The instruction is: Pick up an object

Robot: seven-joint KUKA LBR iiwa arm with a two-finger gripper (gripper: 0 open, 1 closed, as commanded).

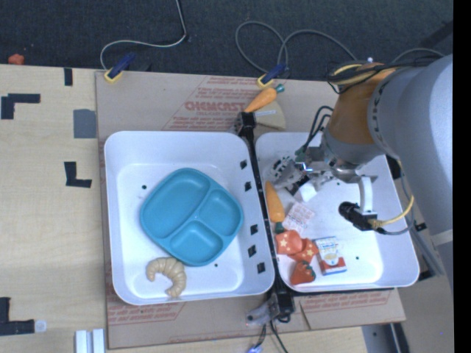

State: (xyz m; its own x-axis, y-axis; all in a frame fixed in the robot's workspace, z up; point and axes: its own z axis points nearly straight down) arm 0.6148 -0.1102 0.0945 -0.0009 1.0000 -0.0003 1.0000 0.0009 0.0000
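Right, gripper (300,176) sits low in the right white bin (397,271), finger state unclear; nearest target is the orange carrot-shaped toy (274,202) just left, so centre before closing.

Red printed lettering was seen on the cardboard sheet (199,105) laid under the two bins, just beyond the far rim of the left bin (118,197); it appeared to read "CHEMCAST", though only partly legible. Fainter red print was seen on the same sheet at its near edge, too small to be read. Print on a small carton (330,255) could not be read.
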